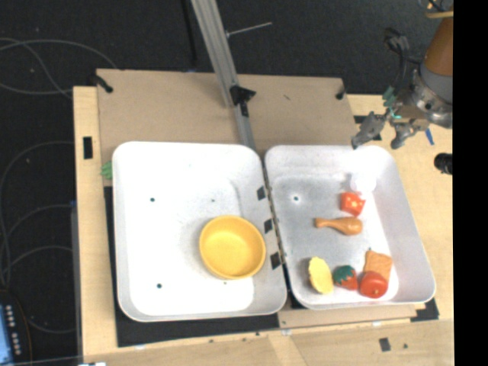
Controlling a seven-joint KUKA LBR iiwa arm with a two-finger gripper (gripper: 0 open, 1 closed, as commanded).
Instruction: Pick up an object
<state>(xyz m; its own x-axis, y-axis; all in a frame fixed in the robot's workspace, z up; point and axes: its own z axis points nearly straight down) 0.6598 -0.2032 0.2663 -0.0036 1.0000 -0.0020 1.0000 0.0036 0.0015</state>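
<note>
1 gripper [383, 132] hangs over the far rim of the right bin [408, 204], fingers spread apart and holding nothing; nearest pick looks like the small red piece [351, 202], sitting just toward the camera and slightly left of it.

Counted two white bins, a left one [152, 174] and a right one [404, 227], one yellow bowl [232, 247], and five small toy foods: one red piece [351, 202], one drumstick [340, 224], one yellow piece [321, 274], one orange piece [378, 263], one tomato [372, 284].
</note>
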